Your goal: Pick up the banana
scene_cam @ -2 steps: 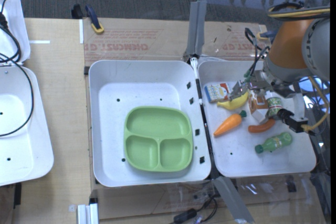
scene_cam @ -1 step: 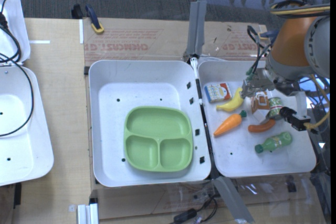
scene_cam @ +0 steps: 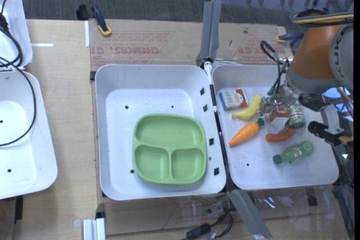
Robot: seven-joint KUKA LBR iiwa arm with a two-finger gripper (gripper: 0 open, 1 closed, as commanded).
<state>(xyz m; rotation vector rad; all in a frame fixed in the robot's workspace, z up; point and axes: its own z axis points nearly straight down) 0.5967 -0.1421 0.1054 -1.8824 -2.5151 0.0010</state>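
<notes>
The yellow banana [scene_cam: 249, 108] lies in the right bin [scene_cam: 264, 177], near its upper middle, curving from lower left to upper right. My gripper [scene_cam: 274, 105] hangs low over the bin just to the right of the banana's upper tip, at the end of the arm's orange wrist band [scene_cam: 315, 53]. Clutter around it blurs its outline. Nothing yellow is lifted off the bin floor.
An orange carrot [scene_cam: 244, 134] lies just below the banana, and a blue and white packet [scene_cam: 232, 98] to its left. A small can [scene_cam: 295, 116], a red pepper [scene_cam: 280, 135] and a green bottle [scene_cam: 292, 152] sit to the right. The left bin [scene_cam: 112, 121] holds a green divided plate [scene_cam: 170, 149].
</notes>
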